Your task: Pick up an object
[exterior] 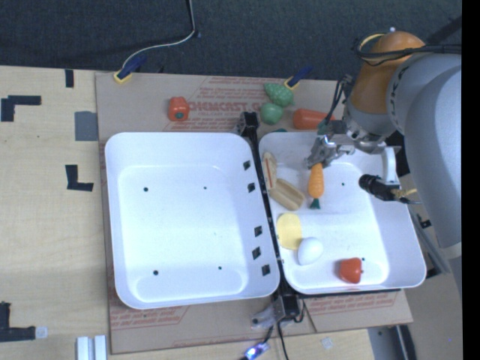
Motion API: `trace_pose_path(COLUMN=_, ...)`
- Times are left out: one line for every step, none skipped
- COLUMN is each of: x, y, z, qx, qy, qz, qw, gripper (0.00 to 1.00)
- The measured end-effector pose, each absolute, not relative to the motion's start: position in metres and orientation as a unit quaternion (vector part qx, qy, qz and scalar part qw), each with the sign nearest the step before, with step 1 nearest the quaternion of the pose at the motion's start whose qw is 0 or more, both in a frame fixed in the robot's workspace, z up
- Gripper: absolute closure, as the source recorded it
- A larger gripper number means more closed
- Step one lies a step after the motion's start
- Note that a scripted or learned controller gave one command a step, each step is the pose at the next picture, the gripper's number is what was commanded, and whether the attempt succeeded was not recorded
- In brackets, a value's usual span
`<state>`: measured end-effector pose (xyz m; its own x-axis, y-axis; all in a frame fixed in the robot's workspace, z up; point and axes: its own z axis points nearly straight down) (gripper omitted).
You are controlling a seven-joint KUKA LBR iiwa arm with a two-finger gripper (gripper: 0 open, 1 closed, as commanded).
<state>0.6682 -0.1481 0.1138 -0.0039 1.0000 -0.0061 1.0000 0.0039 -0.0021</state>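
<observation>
The grey metal two-finger gripper (318,158) hangs over the far part of the right white bin (397,235), its fingers pinching the top of a small orange toy carrot (316,182), which hangs upright, green tip down. Just left lies a tan bread-like piece (286,194). Nearer sit a yellow block (289,229), a white egg (309,250) and a red tomato-like toy (350,270).
</observation>
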Motion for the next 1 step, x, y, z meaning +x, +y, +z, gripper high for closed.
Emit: trace_pose_path(x=0.6686, y=-0.0959, z=0.1336, qx=0.705, qy=0.709, qz=0.0, qw=0.0, gripper=1.0)
